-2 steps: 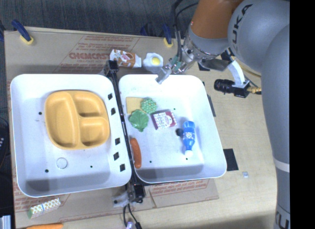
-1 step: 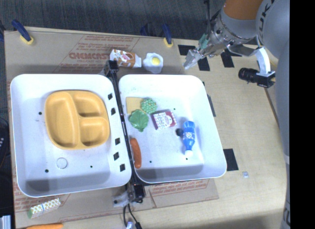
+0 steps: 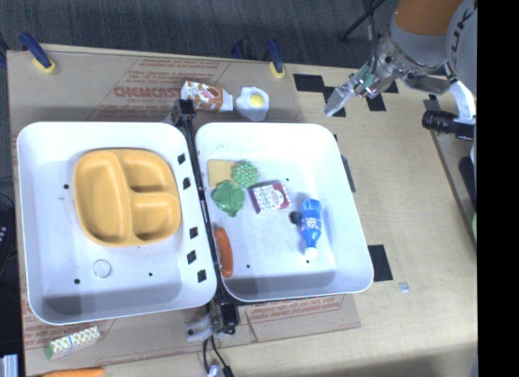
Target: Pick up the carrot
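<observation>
Against the right bin's (image 3: pixel 349 197) left wall lies carrot (image 3: pixel 224 250), long axis near-far, well left and nearer than gripper (image 3: pixel 339 103), jaw state unreadable.

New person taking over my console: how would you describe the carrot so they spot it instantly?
Start at the right-hand shallow white bin of the two side by side. Follow its left wall, next to the divide between the bins, toward the near end. There lies the carrot, a small slim orange stick, apart from the green leafy pieces and blue bottle; nothing else in that bin is orange.
</observation>
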